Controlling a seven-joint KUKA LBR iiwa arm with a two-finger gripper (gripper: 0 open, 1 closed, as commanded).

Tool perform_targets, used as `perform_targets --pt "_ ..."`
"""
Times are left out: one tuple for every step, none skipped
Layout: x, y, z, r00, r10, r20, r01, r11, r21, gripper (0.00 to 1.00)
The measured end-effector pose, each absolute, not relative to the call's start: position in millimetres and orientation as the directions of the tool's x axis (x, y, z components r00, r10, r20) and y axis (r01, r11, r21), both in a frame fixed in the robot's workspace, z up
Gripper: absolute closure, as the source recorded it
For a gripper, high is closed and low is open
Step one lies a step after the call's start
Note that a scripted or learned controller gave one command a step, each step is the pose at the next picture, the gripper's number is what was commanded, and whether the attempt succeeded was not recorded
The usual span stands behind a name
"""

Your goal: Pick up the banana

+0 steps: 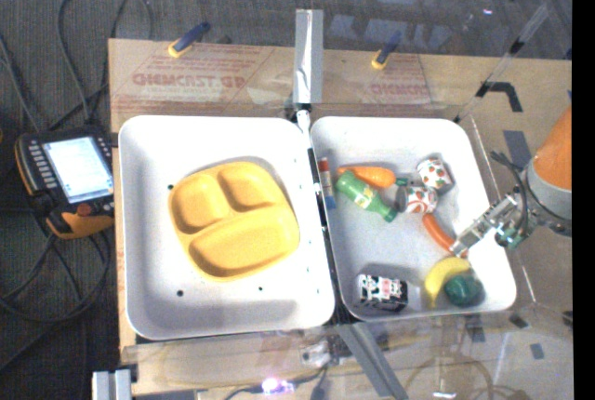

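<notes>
1. The banana (pixel 444 274) lies in the near right corner of the right bin (pixel 372 133), touching a dark green fruit (pixel 463 289) on its right.
2. The gripper (pixel 474 235) hovers just above-right of the banana; fingers look slightly parted, grasping nothing.
3. I'd descend on the banana's left half, away from the green fruit and bin wall, then close.

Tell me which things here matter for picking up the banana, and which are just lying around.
For the job: banana, gripper, right bin.

Lying about: yellow tray, green bottle, two carrots, green ball, two red-and-white cans, black-and-white can.
</notes>
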State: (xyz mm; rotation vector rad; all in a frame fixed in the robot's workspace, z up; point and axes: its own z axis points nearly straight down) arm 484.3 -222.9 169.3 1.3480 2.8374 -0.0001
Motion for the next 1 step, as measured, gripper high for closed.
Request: perform_targets --pt "486.9 -175.2 91.2 -0.715 0.699 -0.011 0.699 0.715 0.003 0.0"
